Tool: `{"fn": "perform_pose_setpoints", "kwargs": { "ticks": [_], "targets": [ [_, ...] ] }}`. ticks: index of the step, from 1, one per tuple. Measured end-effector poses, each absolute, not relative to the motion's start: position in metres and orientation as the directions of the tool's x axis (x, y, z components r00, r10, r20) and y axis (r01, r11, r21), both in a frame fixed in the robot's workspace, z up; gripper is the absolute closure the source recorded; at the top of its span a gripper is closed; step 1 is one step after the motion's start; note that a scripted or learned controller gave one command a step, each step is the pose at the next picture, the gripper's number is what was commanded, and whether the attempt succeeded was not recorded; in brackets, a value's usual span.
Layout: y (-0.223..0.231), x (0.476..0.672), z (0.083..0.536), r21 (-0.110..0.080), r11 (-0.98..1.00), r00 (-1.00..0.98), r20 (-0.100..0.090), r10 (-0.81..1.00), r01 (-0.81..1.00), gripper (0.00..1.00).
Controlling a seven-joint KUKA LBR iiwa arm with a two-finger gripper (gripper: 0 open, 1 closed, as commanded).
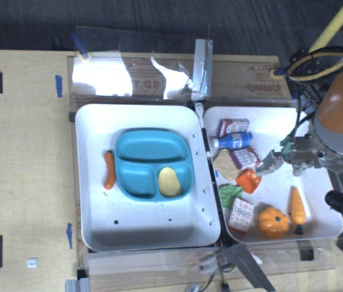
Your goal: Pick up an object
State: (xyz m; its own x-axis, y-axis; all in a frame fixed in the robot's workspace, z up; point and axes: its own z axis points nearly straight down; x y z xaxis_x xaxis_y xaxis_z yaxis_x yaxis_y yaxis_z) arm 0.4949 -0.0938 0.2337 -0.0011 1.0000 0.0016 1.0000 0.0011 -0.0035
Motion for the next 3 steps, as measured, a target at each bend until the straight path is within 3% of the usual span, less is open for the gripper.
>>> {"fn": "perform_pose_setpoints", "kwargs": {
  "ticks": [1, 2, 3],
  "targets": [
    [-0.095, 0.545, 0.103, -0.005, 0.086, -0.086, 0.002, 0.996, 0.996, 0.00],
    [-0.054, 0.535, 0.188, 0.008, 0.092, -0.092, 0.000, 0.996, 0.996, 0.00],
    [-0.114, 0.558, 0.092, 0.012, 0.211, -0.211, -0.005, 0.977, 0.977, 0.00]
  ]
}}
